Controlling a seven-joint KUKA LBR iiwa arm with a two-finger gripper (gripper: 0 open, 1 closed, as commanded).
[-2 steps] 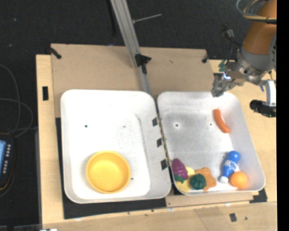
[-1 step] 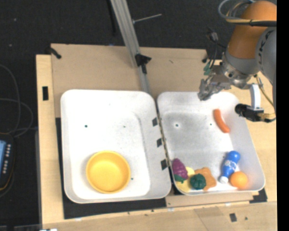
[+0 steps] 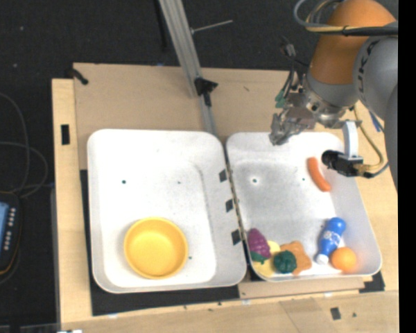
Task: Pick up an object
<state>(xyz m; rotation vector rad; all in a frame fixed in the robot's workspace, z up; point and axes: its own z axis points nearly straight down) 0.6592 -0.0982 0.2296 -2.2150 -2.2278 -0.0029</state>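
Tool [image 3: 281, 132] is held over right bin's [image 3: 263, 151] far rim, w/ nothing visibly gripped; finger opening can't be told. Toys are clustered at near edge.

Two white bins seen from above. The left bin [image 3: 111, 158] holds a yellow bowl [image 3: 155, 247]. The right bin [image 3: 284, 186] holds a sausage [image 3: 318, 174], bottle [image 3: 331, 239], orange [image 3: 344, 259] and grapes [image 3: 258, 243]. The gripper [image 3: 280, 132] hangs over its far edge.
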